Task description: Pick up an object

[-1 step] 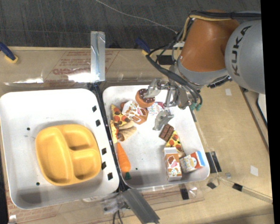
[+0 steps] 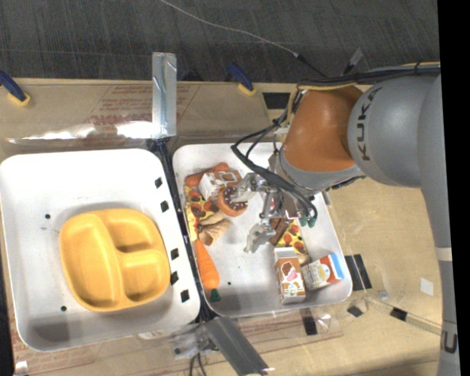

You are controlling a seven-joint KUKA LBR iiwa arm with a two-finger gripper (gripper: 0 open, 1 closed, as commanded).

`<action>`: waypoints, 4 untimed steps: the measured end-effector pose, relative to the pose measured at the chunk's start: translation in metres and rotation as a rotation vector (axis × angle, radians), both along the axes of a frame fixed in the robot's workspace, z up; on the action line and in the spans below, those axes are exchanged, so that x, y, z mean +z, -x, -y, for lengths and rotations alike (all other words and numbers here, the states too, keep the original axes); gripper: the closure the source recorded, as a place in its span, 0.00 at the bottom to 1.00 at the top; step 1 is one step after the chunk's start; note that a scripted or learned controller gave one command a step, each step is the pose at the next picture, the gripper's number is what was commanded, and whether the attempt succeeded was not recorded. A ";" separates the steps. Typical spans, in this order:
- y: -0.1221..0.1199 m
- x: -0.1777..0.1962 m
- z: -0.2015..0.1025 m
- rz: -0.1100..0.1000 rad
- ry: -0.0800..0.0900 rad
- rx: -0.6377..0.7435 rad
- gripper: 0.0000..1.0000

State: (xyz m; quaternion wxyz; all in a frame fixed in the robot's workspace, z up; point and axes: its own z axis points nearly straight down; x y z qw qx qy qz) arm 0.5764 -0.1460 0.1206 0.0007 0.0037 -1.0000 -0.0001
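Note:
My gripper (image 2: 268,235) reaches in from the right and hangs low over the middle of the right bin (image 2: 250,297). It looks open, with one pale fingertip (image 2: 255,241) on the bare bin floor. The other one stands at the edge of a pizza-slice toy (image 2: 293,237). I see nothing held between them. A heap of toy food (image 2: 214,194) lies just left of the gripper. An orange carrot (image 2: 206,266) rests along the bin's left wall. Two small cartons (image 2: 289,275) (image 2: 324,271) stand near the bin's front right corner.
The left bin (image 2: 21,196) holds a yellow divided tray (image 2: 112,256). The grey arm with its orange band (image 2: 319,134) covers the right bin's far right part. Cables (image 2: 252,146) hang by the wrist. Bare floor shows in the right bin's front middle.

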 end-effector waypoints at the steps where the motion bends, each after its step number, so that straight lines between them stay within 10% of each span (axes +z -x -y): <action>1: -0.016 -0.016 -0.023 0.000 0.001 -0.019 0.00; 2: -0.014 -0.021 0.003 0.014 -0.001 0.125 0.00; 4: 0.086 -0.019 0.038 0.029 0.004 -0.193 0.00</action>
